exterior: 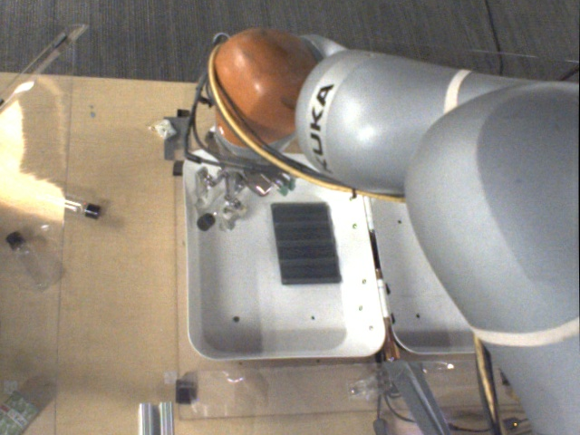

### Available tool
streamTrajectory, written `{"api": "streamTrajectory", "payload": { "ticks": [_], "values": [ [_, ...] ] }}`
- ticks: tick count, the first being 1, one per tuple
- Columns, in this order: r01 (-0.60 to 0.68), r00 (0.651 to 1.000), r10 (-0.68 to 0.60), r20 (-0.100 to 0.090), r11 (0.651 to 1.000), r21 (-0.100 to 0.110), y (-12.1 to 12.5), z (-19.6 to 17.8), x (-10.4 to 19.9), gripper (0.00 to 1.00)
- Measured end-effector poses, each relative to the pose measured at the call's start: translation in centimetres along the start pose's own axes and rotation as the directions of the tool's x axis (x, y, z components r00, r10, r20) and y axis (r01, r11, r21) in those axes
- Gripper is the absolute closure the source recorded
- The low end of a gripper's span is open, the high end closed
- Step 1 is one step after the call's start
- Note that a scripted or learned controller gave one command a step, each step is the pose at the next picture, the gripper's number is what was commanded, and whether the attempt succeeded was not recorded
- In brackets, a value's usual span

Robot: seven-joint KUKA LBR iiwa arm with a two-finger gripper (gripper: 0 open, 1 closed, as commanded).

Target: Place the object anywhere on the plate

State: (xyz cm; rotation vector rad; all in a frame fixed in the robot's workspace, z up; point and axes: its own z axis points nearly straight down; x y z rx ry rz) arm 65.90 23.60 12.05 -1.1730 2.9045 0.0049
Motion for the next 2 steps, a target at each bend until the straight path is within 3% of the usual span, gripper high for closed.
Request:
{"api": "streamTrajectory", "payload": {
  "ticks": [1,2],
  "values": [
    [0.65,0.76,-0.65,0.001,0.76,0.0,0.1,-1.3,2.9,1.0],
    [0.832,0.555,-0.832,0.002,0.555,0.0,-1.5,-7.4,0.0,1.0]
  ]
}}
